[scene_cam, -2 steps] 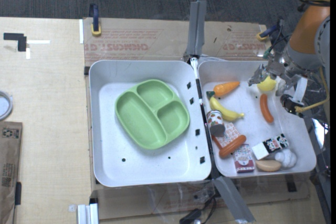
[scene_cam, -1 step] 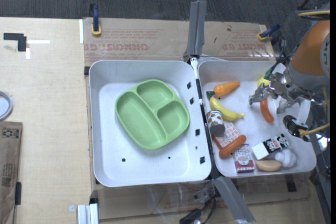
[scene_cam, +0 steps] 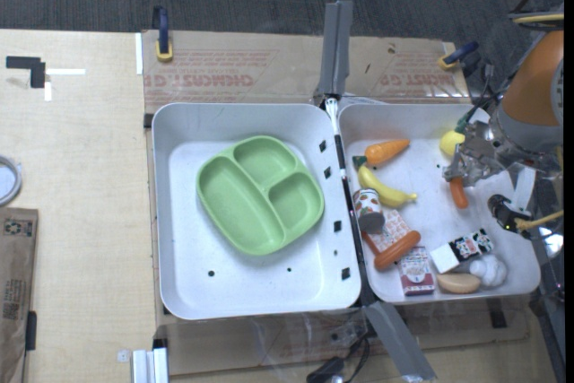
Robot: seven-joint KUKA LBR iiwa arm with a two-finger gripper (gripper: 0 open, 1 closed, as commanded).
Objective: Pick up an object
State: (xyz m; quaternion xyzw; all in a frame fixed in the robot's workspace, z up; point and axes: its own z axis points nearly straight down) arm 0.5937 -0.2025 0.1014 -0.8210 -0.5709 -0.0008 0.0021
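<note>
My gripper (scene_cam: pixel 465 168) hangs low over the right bin (scene_cam: pixel 427 220), near its far right side. Directly under its tip lies a small red-orange piece (scene_cam: pixel 459 193), touching or nearly touching it. A yellow lemon (scene_cam: pixel 450 142) sits just to the gripper's left. In the same bin are an orange carrot (scene_cam: pixel 386 151), a banana (scene_cam: pixel 387 189), a small can (scene_cam: pixel 368 209), a red sausage (scene_cam: pixel 396 249), a red carton (scene_cam: pixel 415 272), a bread roll (scene_cam: pixel 458 283), a black-and-white box (scene_cam: pixel 467 247) and a white bulb (scene_cam: pixel 490 268).
The left bin (scene_cam: pixel 175 220) holds a green divided plate (scene_cam: pixel 260 193). A grey divider post (scene_cam: pixel 335 49) stands between the bins at the back. The arm's orange band (scene_cam: pixel 536 85) and cables (scene_cam: pixel 525 215) crowd the right bin's right rim.
</note>
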